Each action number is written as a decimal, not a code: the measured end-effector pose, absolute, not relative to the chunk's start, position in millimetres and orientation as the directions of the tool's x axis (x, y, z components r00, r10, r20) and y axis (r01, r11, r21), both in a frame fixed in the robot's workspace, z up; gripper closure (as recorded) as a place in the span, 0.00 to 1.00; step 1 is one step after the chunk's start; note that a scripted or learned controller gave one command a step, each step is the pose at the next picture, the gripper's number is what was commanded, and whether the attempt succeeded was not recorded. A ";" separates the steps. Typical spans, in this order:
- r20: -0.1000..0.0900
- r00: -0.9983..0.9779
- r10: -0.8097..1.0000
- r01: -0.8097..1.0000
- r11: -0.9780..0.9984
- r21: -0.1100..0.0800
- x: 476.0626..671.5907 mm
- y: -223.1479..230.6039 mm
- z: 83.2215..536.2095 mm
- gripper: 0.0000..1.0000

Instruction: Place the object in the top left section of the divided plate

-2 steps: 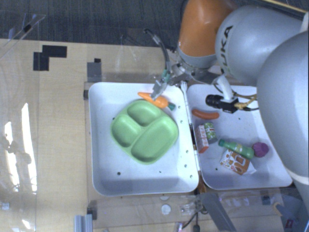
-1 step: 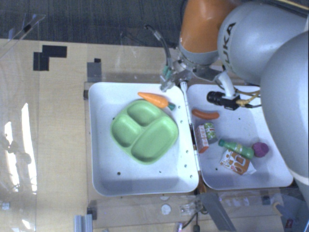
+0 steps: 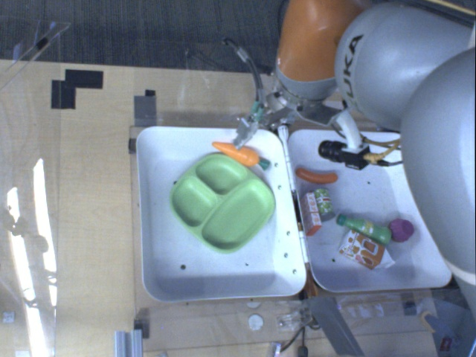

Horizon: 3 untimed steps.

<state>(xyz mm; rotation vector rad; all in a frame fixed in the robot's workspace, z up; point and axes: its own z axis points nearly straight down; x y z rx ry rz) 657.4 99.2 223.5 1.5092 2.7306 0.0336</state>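
Observation:
A green divided plate [image 3: 223, 201] lies in the left white bin [image 3: 160, 259], with two small sections on its upper left side and one large section at the lower right. An orange carrot [image 3: 236, 153] with a green end rests across the plate's upper rim, beside the upper small section. My gripper [image 3: 247, 131] hangs just above the carrot's middle, under the orange wrist band. From this angle I cannot see whether it touches the carrot.
The right bin [image 3: 416, 274] holds a reddish sausage [image 3: 316, 175], a small carton [image 3: 320, 204], a green bottle [image 3: 364, 229], a purple item [image 3: 401, 230] and a patterned box [image 3: 362, 250]. The grey arm covers that bin's upper right part.

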 end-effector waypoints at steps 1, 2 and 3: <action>-0.011 -0.531 0.847 0.846 0.531 0.037 659.3 99.2 235.8 1.00; -0.011 -0.532 0.847 0.846 0.532 0.037 659.3 99.3 235.8 0.00; -0.013 -0.531 0.847 0.846 0.531 0.045 661.1 99.4 247.8 1.00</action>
